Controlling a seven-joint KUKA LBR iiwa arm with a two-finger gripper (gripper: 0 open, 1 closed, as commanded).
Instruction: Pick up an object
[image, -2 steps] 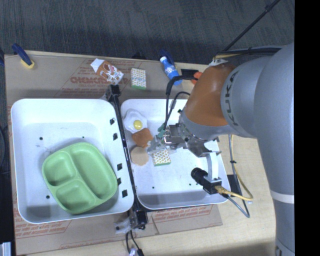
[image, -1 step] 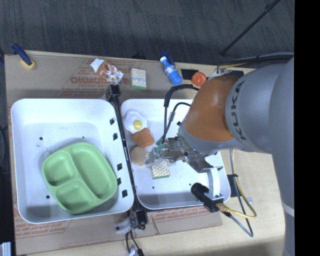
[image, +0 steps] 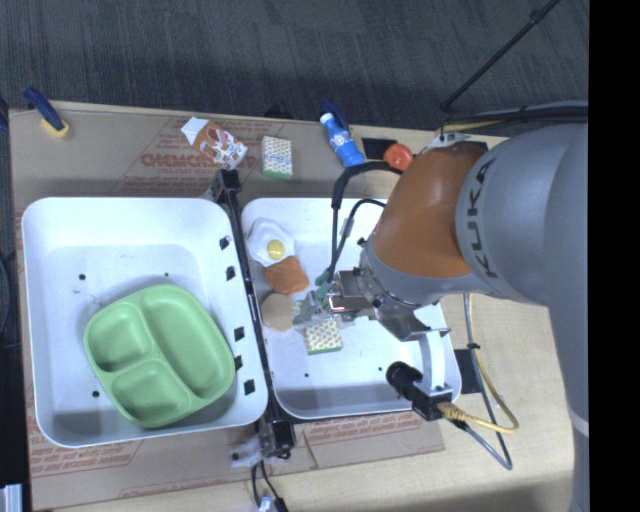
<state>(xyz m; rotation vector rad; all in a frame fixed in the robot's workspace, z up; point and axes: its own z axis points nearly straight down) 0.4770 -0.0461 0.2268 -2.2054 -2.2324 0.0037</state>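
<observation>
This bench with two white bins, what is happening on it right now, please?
A grey KUKA arm reaches from the right over the right bin, with its gripper low among the small things there: a fried egg toy, an orange-brown piece, a tan round piece and a green-and-white patterned square. I cannot tell whether it holds anything yet. The left bin contains a green divided plate.

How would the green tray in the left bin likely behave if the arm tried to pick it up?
The green tray looks like moulded plastic with three compartments, so it is probably stiff and light for its size. Its glossy surface may be slippery. It is wide and lies flat on the left bin floor, so only its thin rim seems to offer a pinch point.
</observation>
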